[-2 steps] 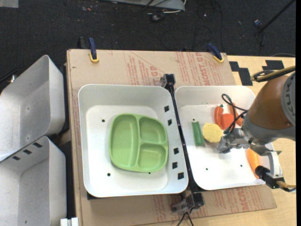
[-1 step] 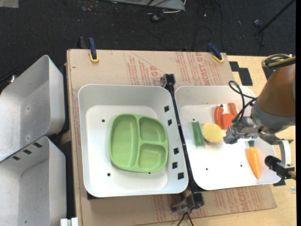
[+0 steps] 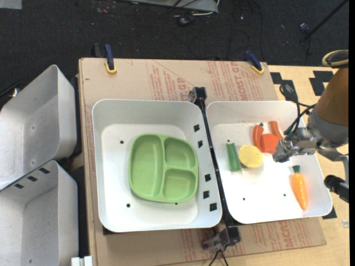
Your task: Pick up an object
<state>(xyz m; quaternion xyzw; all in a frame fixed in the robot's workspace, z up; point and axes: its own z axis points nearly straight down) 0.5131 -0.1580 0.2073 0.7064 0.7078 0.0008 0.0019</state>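
Observation:
The right bin holds a green stick, a yellow lemon-like piece, a red-orange pepper-like piece and an orange carrot. My gripper hangs low over the right side of this bin, just right of the red-orange piece and above the carrot's green top. Nothing shows between its fingers. The arm comes in from the right edge.
The left bin carries a green divided plate. A black divider strip runs between the bins. Two spare white bins stand off the bench at the left. Clamps hold the board's far edge.

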